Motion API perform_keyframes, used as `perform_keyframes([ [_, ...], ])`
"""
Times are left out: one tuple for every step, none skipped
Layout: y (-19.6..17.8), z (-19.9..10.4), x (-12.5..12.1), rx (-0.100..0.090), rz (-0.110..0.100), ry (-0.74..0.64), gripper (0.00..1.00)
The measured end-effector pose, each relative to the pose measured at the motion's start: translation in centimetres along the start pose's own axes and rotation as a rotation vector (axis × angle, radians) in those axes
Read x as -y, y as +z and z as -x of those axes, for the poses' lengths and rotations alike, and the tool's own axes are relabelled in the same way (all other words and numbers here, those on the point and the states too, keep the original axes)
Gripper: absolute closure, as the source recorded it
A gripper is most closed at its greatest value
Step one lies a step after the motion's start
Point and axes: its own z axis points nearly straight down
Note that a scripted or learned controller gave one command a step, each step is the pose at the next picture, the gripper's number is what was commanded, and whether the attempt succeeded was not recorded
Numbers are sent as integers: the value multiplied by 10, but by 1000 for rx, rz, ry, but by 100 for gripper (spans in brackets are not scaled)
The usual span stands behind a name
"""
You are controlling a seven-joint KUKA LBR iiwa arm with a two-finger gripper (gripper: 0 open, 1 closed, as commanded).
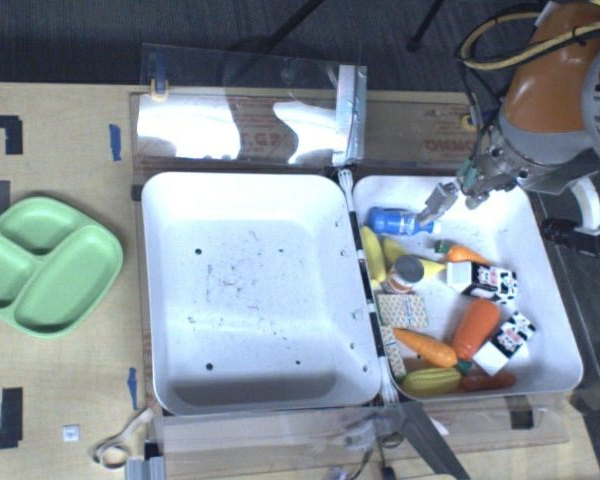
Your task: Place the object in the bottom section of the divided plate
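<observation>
Green and three-sectioned, the divided plastic plate (48, 265) sits on the wooden bench at your far left, well apart from both bins, with its largest section toward the lower right. The right white bin (550, 268) holds all the loose items; which one is meant for the plate you cannot tell from here. Nearest the two-finger gripper (438, 204) is a blue plastic bottle with a white cap (398, 221), lying on its side with its long axis running left to right and the cap end toward the right. The gripper hangs just above that cap end, tilted down to the left; you cannot tell how far apart its tips stand, and nothing shows between them. Crowding the bottle from below are a yellow banana-like piece (375, 253), a small jar with a grey lid (406, 272), an orange carrot toy (467, 254), a black-and-white cow-patterned block (491, 283), a larger orange carrot (475, 328) and a patterned card (404, 313). The left white bin (180, 298) lies between the bottle and the plate.
</observation>
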Motion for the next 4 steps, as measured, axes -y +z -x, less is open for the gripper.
perform_keyframes([
  [25, -44, -46, 1, 2, 63, 0],
  [26, -180, -28, -1, -3, -48, 0],
  [79, -277, -68, 1, -2, -26, 0],
  [25, -245, -56, 2, 0, -74, 0],
])
